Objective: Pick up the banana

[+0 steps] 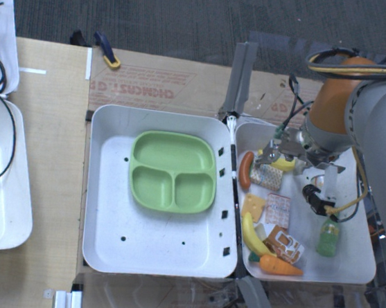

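The banana [253, 235] is yellow and curved. It lies in the right bin [353, 270] near the bin's left wall, between a yellow cheese wedge [253, 206] and a carrot [280, 266]. My gripper [277, 153] is low over the far part of the same bin, well beyond the banana and apart from it. A small yellow object [284, 164] shows right beside the gripper, partly hidden by it. I cannot make out what that object is.
The right bin also holds a red sausage [246, 169], a grey perforated block [266, 176], a cracker pack [278, 209], a brown snack [285, 244] and a green bottle [328, 238]. A green divided plate [173, 170] sits in the left bin [100, 229]. Cables hang by the wrist.
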You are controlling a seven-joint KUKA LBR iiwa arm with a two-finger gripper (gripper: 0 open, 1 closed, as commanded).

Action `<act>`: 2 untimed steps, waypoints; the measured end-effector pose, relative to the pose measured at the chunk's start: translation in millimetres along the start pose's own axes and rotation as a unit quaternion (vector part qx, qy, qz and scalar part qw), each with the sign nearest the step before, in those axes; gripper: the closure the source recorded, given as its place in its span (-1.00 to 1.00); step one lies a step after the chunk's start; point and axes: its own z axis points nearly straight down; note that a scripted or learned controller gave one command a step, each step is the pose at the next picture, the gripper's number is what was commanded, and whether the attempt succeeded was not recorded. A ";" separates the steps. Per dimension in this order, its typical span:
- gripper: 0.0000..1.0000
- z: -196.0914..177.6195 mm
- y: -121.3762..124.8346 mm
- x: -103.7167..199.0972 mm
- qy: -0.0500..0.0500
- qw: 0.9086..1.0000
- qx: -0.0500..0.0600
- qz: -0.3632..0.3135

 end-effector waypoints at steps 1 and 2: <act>1.00 -7.5 0.2 0.1 0.000 1.000 0.002 -0.001; 1.00 -94.2 10.8 88.8 -0.001 0.995 0.005 0.096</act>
